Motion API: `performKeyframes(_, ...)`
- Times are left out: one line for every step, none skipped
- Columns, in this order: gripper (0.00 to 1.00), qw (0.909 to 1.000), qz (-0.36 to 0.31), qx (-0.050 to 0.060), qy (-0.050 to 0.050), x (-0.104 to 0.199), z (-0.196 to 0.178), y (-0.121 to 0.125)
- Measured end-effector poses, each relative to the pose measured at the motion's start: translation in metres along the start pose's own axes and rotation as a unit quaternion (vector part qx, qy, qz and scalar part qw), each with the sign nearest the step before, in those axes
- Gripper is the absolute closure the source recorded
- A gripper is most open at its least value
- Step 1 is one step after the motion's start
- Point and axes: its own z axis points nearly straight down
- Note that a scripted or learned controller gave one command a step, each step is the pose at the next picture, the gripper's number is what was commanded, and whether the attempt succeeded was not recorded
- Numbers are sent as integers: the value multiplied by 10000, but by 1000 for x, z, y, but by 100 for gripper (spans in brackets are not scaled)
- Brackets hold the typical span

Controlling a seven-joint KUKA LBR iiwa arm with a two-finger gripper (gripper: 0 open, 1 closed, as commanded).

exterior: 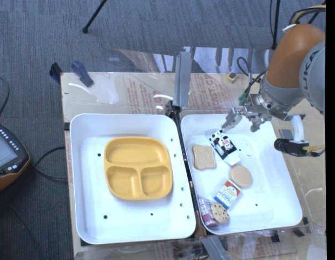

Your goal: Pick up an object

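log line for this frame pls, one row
arm: over right bin far side | gripper: open, holding nothing | nearest item: black-and-white carton | yellow tray: in left bin | pick: not yet done

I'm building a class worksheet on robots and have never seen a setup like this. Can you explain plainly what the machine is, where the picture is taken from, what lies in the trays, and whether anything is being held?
One camera fixed above a bench looks down at a slant. The grey arm with an orange band reaching in from the right is a robot arm; its gripper is a two-finger claw for picking things up.

Two shallow white bins sit side by side. The left bin holds a yellow divided plate. The right bin holds toy food: a slice of bread, a black-and-white carton, a round tan disc, a small red, white and blue carton, a cookie and a small pink-purple item.

The gripper is over the right bin's far side, above the black-and-white carton. Nothing sits between its fingers, so nothing is held.
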Motion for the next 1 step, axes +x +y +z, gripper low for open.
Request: performKeyframes(0, 9999, 30, -153, -37, 37, 86, -14)
